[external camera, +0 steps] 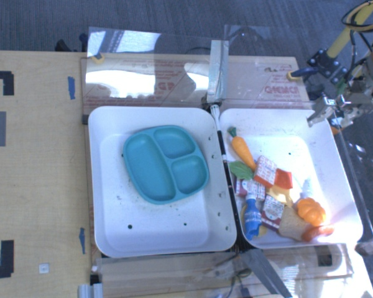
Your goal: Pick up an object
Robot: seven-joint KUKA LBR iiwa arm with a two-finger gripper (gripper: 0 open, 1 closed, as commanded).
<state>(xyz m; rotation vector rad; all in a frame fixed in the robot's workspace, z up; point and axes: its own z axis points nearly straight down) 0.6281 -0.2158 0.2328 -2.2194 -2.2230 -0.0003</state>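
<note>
Above right bin (pixel 345 185), fingers (pixel 326 112) state unclear, packets' (pixel 265 171) print illegible, carrot (pixel 243 152).

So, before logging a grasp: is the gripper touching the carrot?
Apart. The camera view shows the gripper at the right bin's far corner, white floor between it and the carrot.

Two bins side by side on the bench (pixel 31 185), divided plate (pixel 166 162) in the left bin (pixel 105 228), right bin (pixel 342 166) holding a toy carrot (pixel 243 152) toward 11 o'clock, small bottle (pixel 252 214) at 7 o'clock, toy orange (pixel 311 210) at 4 o'clock, snack packets (pixel 270 174) between them
</note>
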